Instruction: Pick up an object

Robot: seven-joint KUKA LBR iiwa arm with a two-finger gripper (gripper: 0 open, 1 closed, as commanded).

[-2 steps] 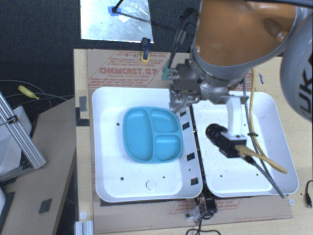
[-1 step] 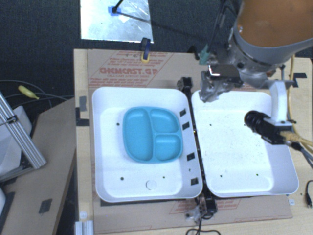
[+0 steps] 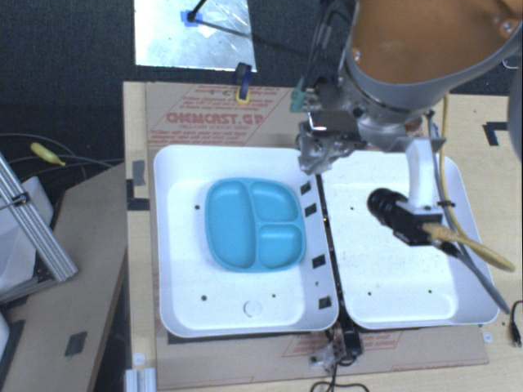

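In the left shallow white bin (image 3: 184, 296), a blue, rounded, three-compartment plastic plate (image 3: 253, 223) lies flat near the middle. The grey arm's gripper (image 3: 317, 160) hangs over the bins' shared wall, right of and beyond the plate. Whether it is spread or closed cannot be told.

One blue divided plate (image 3: 253, 223) and two white bins, the left bin (image 3: 186, 292) and the right bin (image 3: 384, 288).

A robotics lab — two white bins (image 3: 184, 219) on cardboard (image 3: 212, 117), aluminium framing (image 3: 33, 235) alongside (cables (image 3: 328, 23) everywhere).
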